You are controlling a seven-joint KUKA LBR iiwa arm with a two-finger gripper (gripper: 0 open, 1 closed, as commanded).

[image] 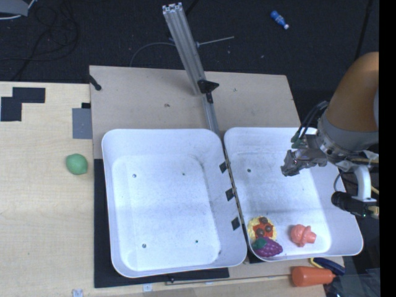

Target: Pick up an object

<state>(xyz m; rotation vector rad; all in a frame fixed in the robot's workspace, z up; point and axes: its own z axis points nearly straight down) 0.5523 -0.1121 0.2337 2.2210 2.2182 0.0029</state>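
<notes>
Pink toy [302, 234] nr purple toy [267, 248], right bin [278, 147]; hand [291, 169] above.

Arm [352, 104]: grey with an orange band, reaching in from the right edge of the view
Wrist: bent downward, cables looped beside it
Gripper [292, 167]: dark, pointing down and leftward, hovering over the upper right part of the right bin

green ball [77, 164] on bench | orange item [311, 276] below right bin | blue item [279, 20] on floor
</notes>
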